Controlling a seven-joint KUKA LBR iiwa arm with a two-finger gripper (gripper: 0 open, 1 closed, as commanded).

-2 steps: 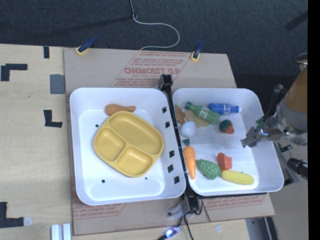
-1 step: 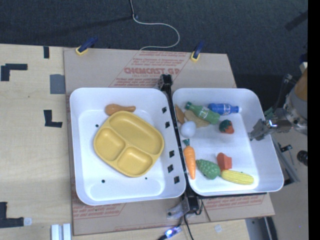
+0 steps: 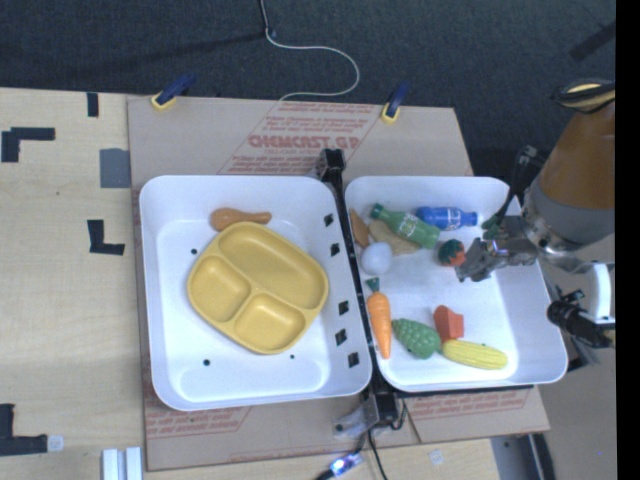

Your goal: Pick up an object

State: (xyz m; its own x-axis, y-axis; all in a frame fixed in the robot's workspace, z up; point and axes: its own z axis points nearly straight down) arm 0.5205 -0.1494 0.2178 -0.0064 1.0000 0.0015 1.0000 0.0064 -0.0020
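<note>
The right bin (image 3: 520,308) holds several toy foods and bottles. A green bottle (image 3: 405,225) and a blue bottle (image 3: 445,216) lie near its far wall. A white ball (image 3: 377,258) and a carrot (image 3: 380,323) sit by the left wall. Along the front lie a green bumpy vegetable (image 3: 416,338), a red pepper (image 3: 449,322) and a yellow corn cob (image 3: 474,354). My gripper (image 3: 478,261) hangs low over the bin's right half, just right of a small dark green and red item (image 3: 452,252). Nothing can be seen in its grasp.
The left bin (image 3: 170,348) carries a yellow divided plate (image 3: 258,285) and an orange drumstick (image 3: 240,218) behind it. A tan item (image 3: 360,230) lies against the divider between the bins. A white cable (image 3: 310,48) runs across the dark floor behind the bench.
</note>
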